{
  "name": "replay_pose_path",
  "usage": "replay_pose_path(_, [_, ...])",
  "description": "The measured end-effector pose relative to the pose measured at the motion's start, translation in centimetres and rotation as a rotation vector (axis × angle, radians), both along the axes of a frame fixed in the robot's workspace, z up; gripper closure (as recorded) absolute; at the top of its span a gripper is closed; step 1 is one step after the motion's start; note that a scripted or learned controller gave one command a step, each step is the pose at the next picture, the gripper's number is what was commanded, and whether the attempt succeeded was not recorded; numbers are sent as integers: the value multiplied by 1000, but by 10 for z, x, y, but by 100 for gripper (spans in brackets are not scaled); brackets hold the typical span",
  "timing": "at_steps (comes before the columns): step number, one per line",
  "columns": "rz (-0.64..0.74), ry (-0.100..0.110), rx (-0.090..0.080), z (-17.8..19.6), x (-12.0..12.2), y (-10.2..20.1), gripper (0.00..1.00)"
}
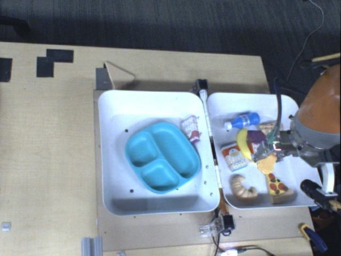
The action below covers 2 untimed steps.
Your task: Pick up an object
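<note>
While the gripper (265, 149) hangs low over the right bin (287, 103) beside the banana (243, 144), its finger spacing cannot be told.

The bins (114, 159) look like smooth white plastic with a soft sheen, and the tray (161, 156) is glossy blue plastic. The bench (48, 159) is pale matt wood; the floor (160, 15) beyond looks like dark ribbed carpet.

In the right bin (287, 103) I see a blue-capped bottle (242, 121) lying flat, a yellow banana (243, 144) beside a purple piece (256, 138), a red-and-white packet (234, 157), a croissant (244, 188), a pizza slice (278, 186), and an orange wedge (266, 164).
</note>
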State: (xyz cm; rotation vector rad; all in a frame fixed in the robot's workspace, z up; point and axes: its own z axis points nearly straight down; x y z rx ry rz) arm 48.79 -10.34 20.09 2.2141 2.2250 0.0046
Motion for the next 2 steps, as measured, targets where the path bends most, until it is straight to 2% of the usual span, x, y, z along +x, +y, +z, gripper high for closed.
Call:
replay_pose_path(1, [1, 2, 2, -5, 52, 80, 100])
replay_pose_path(2, [2, 2, 1, 5, 57, 123, 100])
